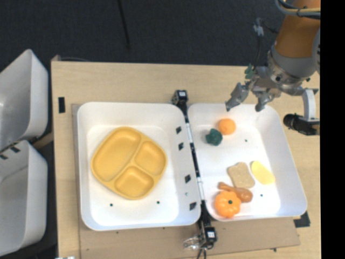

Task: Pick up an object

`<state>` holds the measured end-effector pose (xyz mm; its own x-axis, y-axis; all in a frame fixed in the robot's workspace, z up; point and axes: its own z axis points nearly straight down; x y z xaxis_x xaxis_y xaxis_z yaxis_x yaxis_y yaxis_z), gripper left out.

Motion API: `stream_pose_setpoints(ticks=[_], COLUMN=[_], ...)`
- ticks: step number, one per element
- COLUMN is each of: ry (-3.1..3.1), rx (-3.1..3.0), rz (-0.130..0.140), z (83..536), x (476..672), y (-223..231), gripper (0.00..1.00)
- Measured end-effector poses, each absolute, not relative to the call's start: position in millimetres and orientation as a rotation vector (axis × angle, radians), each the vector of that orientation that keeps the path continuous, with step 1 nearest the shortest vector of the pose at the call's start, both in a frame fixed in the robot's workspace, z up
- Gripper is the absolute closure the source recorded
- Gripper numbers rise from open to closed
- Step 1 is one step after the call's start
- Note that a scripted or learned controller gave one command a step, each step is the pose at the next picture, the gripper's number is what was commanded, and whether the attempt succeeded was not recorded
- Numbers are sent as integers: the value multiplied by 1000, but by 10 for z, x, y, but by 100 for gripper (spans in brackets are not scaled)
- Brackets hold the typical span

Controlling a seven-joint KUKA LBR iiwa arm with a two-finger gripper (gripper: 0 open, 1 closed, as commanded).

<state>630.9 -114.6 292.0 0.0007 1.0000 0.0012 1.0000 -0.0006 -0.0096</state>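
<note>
My gripper (pixel 247 102) hangs open above the far edge of the right bin (pixel 280 161), its two grey fingers spread with nothing between them. Just below it lie a small orange ball (pixel 227 125) and a dark green lump (pixel 214 137). Nearer the front of the same bin rest a tan bread slice (pixel 240 175), a pale yellow piece (pixel 262 172), a brown sausage-like piece (pixel 235 191) and an orange pumpkin (pixel 227 204).
The left bin (pixel 91 209) holds a yellow three-compartment plate (pixel 128 161). A black clip (pixel 179 97) sits at the far end of the divider between the bins. White objects (pixel 19 144) stand off the bench's left side.
</note>
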Motion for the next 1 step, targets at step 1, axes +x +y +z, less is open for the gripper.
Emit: stream_pose_setpoints(ticks=[1], ry=[-2223], rx=[-2220], rz=[-2], z=[2985], x=[6325], y=[-1144], gripper=[0])
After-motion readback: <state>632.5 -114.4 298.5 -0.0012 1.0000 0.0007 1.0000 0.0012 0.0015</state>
